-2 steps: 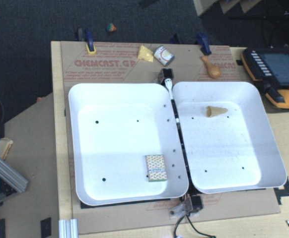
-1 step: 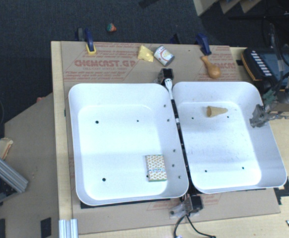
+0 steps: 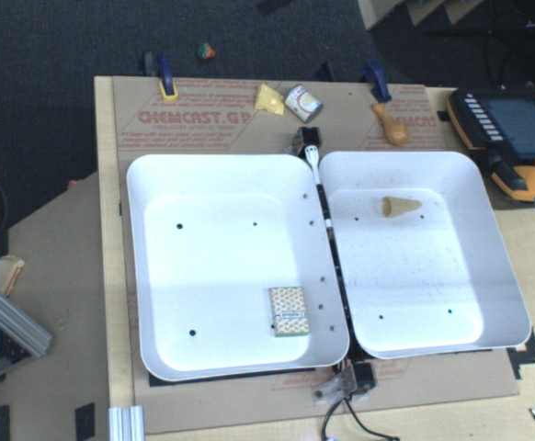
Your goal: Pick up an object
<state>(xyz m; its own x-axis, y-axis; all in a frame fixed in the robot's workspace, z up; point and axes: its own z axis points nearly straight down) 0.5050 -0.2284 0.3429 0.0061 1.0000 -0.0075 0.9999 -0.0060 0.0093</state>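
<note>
Nearest lies a small flat patterned card box [image 3: 289, 311] in the left white bin [image 3: 157, 246], best taken from straight above across its short sides; the gripper's state I cannot tell.

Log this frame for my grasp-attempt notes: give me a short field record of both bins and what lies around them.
left bin: small patterned box near its lower right corner
right bin: tan cone-shaped piece near the upper middle
bench behind the bins: yellow wedge, small white block, tan wooden piece
clamps: blue ones along the bench's far edge
</note>
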